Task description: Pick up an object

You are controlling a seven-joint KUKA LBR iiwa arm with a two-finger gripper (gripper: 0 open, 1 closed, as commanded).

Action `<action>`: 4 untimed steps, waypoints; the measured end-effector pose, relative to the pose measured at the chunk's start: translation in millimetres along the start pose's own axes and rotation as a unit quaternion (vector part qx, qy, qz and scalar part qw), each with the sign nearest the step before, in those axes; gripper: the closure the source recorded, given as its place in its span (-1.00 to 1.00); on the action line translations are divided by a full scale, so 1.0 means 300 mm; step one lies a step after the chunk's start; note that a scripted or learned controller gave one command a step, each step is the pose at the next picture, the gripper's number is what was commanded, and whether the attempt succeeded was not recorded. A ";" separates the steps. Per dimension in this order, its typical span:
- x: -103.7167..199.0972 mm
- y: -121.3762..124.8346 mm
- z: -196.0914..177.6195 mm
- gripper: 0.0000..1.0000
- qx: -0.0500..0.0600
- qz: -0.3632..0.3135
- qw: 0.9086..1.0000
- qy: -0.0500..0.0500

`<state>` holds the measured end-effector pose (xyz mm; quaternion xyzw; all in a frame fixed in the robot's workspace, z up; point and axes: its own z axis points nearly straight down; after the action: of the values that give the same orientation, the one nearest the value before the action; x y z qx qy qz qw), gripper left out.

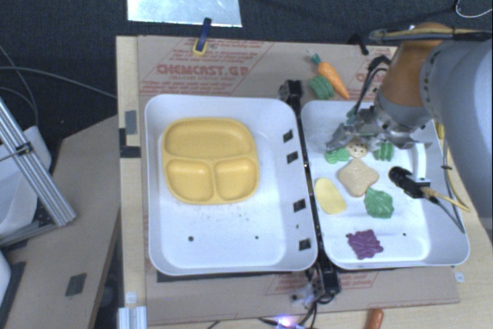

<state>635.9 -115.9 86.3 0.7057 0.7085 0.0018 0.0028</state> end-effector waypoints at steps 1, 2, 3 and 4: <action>-0.105 0.066 -0.140 -1.00 0.000 0.002 1.000 -0.001; -0.228 0.111 0.007 -1.00 0.002 0.002 1.000 0.000; -0.313 -0.435 -0.007 -1.00 0.003 0.006 1.000 0.000; -0.301 -0.439 -0.042 -1.00 0.002 0.002 1.000 0.000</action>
<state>504.6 -206.8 98.2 0.7070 0.7072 0.0006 0.0011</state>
